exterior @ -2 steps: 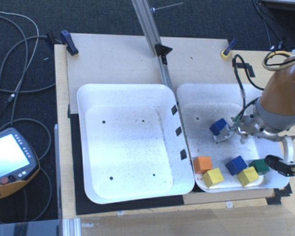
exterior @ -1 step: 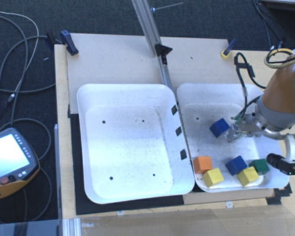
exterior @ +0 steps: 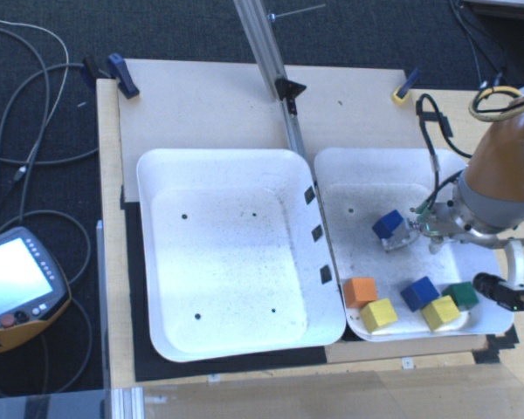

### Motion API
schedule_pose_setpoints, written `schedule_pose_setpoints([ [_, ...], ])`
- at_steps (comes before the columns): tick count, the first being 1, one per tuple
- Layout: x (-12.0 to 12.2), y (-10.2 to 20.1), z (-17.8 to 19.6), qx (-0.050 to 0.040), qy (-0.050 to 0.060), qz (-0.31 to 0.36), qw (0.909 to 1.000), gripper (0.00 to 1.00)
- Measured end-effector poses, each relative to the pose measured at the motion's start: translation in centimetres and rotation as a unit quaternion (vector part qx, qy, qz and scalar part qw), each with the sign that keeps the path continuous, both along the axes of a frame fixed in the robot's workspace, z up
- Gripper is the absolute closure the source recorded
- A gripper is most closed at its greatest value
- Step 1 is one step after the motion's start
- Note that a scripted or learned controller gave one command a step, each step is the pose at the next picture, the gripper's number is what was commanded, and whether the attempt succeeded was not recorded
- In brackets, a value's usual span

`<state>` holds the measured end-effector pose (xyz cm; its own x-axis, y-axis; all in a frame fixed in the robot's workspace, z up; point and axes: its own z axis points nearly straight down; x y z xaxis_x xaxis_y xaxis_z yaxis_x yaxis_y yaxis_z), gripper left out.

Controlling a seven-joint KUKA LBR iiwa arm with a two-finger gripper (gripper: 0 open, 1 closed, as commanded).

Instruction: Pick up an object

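Claw [exterior: 400, 234] in right bin [exterior: 367, 168], touching blue cube [exterior: 387, 224]; grip state unclear. Five blocks nearer.

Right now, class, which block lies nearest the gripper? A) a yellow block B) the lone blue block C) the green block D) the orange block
B: the lone blue block sits right beside the gripper, apart from the cluster near the right bin's front edge.
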<state>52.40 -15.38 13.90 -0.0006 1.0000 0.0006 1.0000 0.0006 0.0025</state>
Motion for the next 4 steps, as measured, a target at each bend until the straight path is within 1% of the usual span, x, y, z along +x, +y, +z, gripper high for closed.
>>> schedule_pose_setpoints([
  [1,7.0,3.3,-4.1,0.0003,0.0,0.002,1.0,0.0],
  [2,6.9,3.1,-2.8,-0.0006,0.0,0.001,1.0,1.0],
  [3,6.4,10.4,6.6,0.0008,-0.003,0.004,1.0,1.0],
  [4,-2.3,14.1,6.0,0.0018,0.006,0.001,1.0,1.0],
])
